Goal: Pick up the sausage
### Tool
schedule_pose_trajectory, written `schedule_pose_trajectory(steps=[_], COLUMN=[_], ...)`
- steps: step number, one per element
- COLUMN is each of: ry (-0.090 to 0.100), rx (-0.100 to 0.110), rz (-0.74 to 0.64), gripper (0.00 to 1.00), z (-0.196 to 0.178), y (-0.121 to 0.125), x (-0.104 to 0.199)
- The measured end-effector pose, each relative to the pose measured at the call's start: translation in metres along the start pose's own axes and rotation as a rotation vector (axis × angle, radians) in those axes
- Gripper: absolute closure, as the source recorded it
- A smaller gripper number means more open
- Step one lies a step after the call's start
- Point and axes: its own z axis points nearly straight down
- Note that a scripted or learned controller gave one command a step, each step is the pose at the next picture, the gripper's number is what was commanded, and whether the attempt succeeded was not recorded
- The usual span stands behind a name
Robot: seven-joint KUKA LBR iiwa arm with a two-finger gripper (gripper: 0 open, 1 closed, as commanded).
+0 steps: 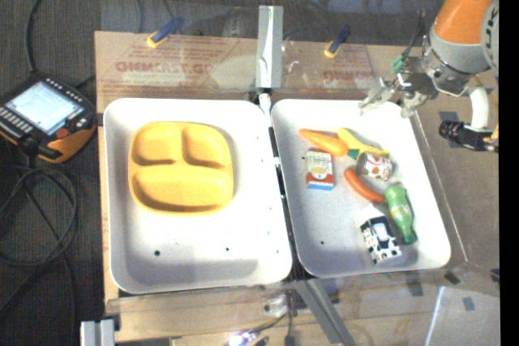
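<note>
Gripper (pixel 388 96) spread wide, holding nothing, over right bin's (pixel 328 254) far edge; sausage (pixel 362 185) mid-bin beside green bottle (pixel 400 211).

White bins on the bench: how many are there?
2. The left bin holds a yellow divided plate; the right bin holds the sausage among other items.

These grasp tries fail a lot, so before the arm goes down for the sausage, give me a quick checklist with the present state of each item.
1. Sausage in view in the right bin: ok.
2. Gripper over the sausage: not ok, it is at the bin's far rim.
3. Room around the sausage: not ok, the green bottle and round can look to touch it.
4. Sausage top uncovered: ok.
5. Gripper free of any item: ok.
6. Fingers ready: cannot tell.
</note>
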Motion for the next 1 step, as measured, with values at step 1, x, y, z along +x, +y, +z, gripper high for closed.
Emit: schedule_pose_trajectory(steps=[1], ry=[-0.002], rx=[0.001], rz=[-0.053], gripper=[0.00], z=[0.1023], y=[-0.0262], x=[0.0182])
